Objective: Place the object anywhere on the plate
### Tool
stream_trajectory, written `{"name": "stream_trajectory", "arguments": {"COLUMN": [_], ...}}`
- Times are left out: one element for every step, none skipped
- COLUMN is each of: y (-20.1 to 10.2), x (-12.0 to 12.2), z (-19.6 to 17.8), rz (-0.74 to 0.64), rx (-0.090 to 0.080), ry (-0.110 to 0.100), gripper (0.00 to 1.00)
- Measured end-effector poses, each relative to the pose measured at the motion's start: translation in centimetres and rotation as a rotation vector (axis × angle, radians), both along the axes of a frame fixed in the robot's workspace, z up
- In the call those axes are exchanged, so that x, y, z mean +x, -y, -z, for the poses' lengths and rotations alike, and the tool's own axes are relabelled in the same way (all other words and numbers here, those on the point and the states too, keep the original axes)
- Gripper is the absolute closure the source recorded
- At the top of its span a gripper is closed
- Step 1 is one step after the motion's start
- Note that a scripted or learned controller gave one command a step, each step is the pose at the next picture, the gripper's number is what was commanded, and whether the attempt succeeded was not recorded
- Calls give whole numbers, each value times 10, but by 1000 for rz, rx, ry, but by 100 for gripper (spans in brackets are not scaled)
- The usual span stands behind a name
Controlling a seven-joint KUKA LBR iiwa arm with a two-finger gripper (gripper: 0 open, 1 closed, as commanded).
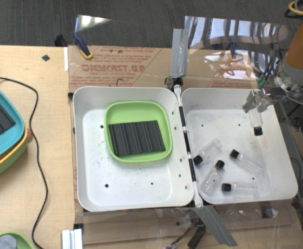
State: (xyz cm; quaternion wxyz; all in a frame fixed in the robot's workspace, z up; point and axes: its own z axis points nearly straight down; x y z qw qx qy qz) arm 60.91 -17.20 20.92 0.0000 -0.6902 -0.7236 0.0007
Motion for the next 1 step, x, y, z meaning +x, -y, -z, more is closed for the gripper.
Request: {"name": "stream_trajectory", "arguments": {"y": [0], "x": [0], "z": [0], "rz": [0], "rx": [0], "ry": [0], "gripper": [0]}}
